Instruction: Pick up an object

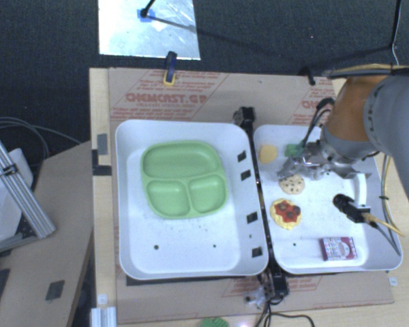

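The cookie [291, 184] lies just beside the arm's tip [298, 161].

Diffuse, even overhead light; the left bin [184, 251] renders bright white with only soft shadows. Glare streaks the silver sheet [148, 19] at top. Overall focus slightly soft, grainy.

I have clear floor along the near edge of the left bin [191, 251], its middle taken by the green tray [184, 180]; in the right bin [313, 267] the arm [385, 111] blocks the far right corner, a cookie [291, 184] and pizza piece [287, 213] line the left side, and a maroon box [338, 248] sits by the near edge.
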Available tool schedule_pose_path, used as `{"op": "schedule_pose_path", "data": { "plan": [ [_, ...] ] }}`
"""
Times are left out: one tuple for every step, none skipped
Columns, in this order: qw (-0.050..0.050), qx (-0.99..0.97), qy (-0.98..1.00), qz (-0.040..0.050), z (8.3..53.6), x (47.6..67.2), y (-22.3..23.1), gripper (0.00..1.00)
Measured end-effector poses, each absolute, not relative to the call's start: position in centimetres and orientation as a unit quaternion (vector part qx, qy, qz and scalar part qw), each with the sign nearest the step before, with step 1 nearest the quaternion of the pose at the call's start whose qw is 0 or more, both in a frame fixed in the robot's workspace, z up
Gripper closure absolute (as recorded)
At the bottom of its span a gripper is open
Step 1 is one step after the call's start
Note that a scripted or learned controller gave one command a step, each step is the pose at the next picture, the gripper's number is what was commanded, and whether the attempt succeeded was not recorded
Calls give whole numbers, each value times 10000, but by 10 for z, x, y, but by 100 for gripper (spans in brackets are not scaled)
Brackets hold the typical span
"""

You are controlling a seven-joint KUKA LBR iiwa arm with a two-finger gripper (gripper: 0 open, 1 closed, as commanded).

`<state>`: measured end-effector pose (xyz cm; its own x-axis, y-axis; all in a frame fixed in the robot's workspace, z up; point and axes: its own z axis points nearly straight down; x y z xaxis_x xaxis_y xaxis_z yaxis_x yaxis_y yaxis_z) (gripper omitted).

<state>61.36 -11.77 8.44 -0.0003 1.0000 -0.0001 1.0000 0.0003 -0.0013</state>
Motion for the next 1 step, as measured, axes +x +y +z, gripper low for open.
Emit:
{"op": "schedule_pose_path", "data": {
  "plan": [
    [-18,-7063,-7079,-18,96,617,-117,100]
  ]
}}
